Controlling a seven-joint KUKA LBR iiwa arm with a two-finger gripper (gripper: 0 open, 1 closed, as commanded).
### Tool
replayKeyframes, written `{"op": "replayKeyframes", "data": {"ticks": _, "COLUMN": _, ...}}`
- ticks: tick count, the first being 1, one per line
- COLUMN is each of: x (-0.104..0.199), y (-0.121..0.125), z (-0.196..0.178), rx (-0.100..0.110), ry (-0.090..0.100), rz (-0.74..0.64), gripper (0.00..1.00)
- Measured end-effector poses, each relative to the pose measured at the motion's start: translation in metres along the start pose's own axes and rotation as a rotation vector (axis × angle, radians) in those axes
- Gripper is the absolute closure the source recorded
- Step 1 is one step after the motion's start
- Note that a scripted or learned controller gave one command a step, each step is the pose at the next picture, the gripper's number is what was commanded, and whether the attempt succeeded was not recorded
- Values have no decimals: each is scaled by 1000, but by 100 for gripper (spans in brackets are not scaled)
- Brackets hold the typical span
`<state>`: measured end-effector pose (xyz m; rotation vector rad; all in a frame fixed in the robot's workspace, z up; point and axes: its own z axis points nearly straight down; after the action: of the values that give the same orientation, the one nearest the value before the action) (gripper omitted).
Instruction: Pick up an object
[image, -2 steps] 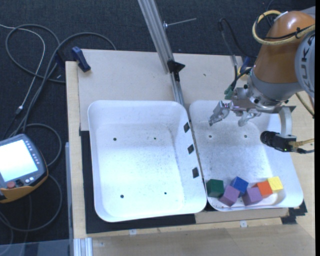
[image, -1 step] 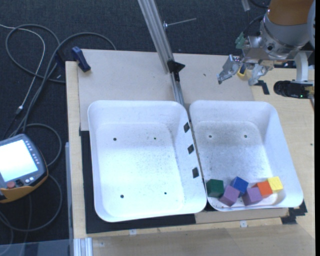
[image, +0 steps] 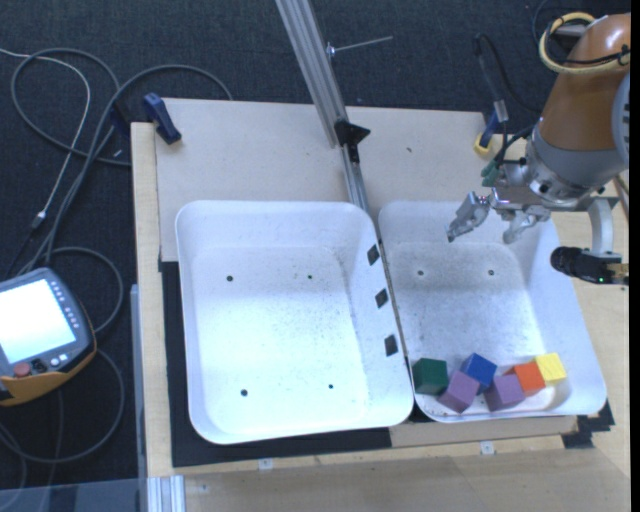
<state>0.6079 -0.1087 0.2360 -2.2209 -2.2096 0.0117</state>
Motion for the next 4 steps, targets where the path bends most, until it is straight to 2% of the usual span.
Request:
{"op": "replayKeyframes", "data": {"ticks": 1, "x": 18, "y": -23, "z": -49, "rx": -17, "ry": -1, "rz": -7, "gripper": 0}}
{"op": "replayKeyframes", "data": {"ticks": 2, "x": 26, "y": -31, "z": 90, "rx": -1, "ry": 2, "rz": -5, "gripper": 0}}
{"op": "replayKeyframes", "data": {"ticks": 3, "x": -44, "y": -4, "z": -128, "rx": -24, "ry": -5, "rz": -4, "gripper": 0}}
{"op": "replayKeyframes", "data": {"ticks": 4, "x": -21, "y": -10, "z": 37, "rx": -1, "ry": 2, "rz": -5, "gripper": 0}}
